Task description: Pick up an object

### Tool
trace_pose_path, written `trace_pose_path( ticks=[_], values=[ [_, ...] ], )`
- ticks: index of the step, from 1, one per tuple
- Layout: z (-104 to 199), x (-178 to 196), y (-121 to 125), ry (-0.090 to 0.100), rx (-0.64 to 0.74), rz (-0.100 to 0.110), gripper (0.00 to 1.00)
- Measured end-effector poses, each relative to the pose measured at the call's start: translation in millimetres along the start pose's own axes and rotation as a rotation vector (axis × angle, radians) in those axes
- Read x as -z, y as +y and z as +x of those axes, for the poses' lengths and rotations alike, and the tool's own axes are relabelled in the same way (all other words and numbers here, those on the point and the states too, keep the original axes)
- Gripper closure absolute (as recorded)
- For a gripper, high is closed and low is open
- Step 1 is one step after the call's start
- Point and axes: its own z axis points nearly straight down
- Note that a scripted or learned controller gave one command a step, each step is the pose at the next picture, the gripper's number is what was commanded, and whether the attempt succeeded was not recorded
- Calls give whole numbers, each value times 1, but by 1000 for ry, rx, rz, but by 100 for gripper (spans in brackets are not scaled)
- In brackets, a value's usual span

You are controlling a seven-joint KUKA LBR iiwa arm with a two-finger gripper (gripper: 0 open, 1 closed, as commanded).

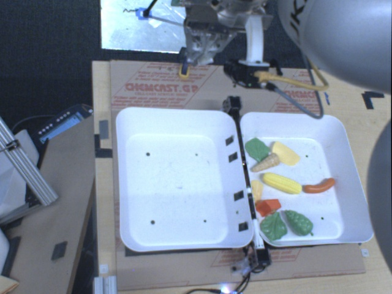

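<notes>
I see a bench of pale wood topped by a brown cardboard sheet (159, 86) printed in red lettering, and on that sheet sit two shallow white bins side by side. Dark carpet-like floor lies beyond the bench, with a shiny metal plate (138, 14) on it above the cardboard. To the left of the left bin (177, 237) there is a slanted aluminium rail (27, 170) and a small blue-and-black device (61, 122).

The objects all lie in the right bin (349, 182), close to the divider it shares with the left bin. A yellow corn cob (282, 182) lies near the middle of that bin, its long axis running left to right and dipping slightly towards the right. Just right of it, an orange sausage (320, 186) lies along much the same line, its right end turned up a little. Above the corn sit a green leaf piece (257, 147), a tan cone (265, 162) pointing left and down, and a pale yellow piece (286, 154). Below the corn are a red-orange block (268, 207) and two green leafy pieces (286, 224).

The gripper (199, 54) hangs above the far edge of the cardboard, well apart from the right bin. Its fingers are blurred, and I cannot tell whether they are spread or pressed together. The grey arm (343, 23) is cut off by the top and right edges.
</notes>
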Motion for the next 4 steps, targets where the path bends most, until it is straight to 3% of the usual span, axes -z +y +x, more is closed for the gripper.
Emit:
trace_pose_path(
  ticks=[1, 3, 4],
  values=[
    [6, 13, 48, 0, 2, 2, 100],
    [-156, 7, 43, -3, -8, 5, 100],
    [-145, 43, 47, 0, 3, 0, 100]
  ],
)
